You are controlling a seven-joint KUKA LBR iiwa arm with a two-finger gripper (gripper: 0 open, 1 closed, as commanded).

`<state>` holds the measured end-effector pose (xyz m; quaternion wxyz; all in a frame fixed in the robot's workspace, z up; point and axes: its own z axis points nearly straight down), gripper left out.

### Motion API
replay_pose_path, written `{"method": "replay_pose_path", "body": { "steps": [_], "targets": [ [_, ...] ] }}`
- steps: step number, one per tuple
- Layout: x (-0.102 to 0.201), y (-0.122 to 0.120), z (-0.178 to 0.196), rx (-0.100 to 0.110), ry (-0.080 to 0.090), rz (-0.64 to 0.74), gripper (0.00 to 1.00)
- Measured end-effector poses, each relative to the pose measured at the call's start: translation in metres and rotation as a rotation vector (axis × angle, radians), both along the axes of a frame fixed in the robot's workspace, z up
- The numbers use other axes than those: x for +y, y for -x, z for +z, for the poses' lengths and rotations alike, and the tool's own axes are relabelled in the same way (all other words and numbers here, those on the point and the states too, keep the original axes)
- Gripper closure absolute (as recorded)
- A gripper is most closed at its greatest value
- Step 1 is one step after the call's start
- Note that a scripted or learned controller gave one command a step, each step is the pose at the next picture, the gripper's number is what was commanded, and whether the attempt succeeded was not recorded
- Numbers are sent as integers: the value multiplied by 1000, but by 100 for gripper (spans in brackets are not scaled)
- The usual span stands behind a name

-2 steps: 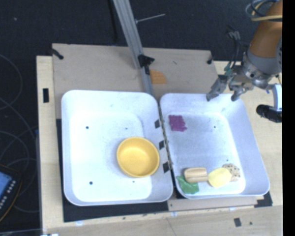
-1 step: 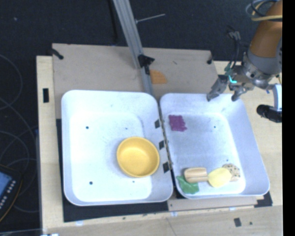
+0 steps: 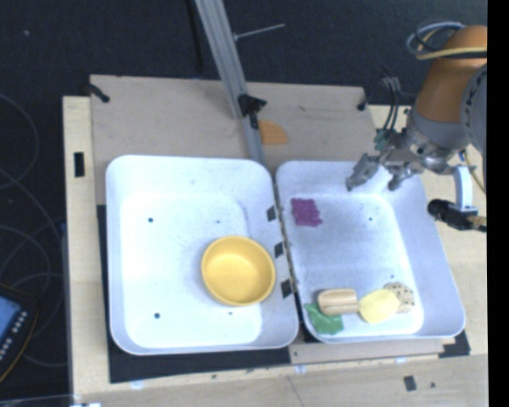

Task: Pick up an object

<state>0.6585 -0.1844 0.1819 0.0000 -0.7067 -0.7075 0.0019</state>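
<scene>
My gripper (image 3: 377, 179) hangs over the far edge of the right bin (image 3: 424, 253), open, with nothing between its fingers. In that bin a purple flat piece (image 3: 306, 212) lies near the far left. Along the near edge sit a tan wooden cylinder (image 3: 337, 301), a yellow lemon-like object (image 3: 377, 306), a beige speckled object (image 3: 399, 294) and a green piece (image 3: 323, 320). A yellow bowl (image 3: 237, 270) stands in the left bin (image 3: 144, 227), near its right side.
A grey metal pole (image 3: 225, 58) slants down from the top to the divide between the bins. An orange patch (image 3: 272, 133) marks the bench behind the bins. A tablet (image 3: 0, 329) lies at the lower left, off the bench.
</scene>
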Motion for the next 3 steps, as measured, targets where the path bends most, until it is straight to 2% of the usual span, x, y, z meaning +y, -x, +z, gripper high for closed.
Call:
{"method": "replay_pose_path", "body": {
  "steps": [2, 3],
  "targets": [
    [0, 8, -83, -1, 0, -2, 0],
    [-1, 6, -68, -7, 2, -2, 100]
  ]
}}
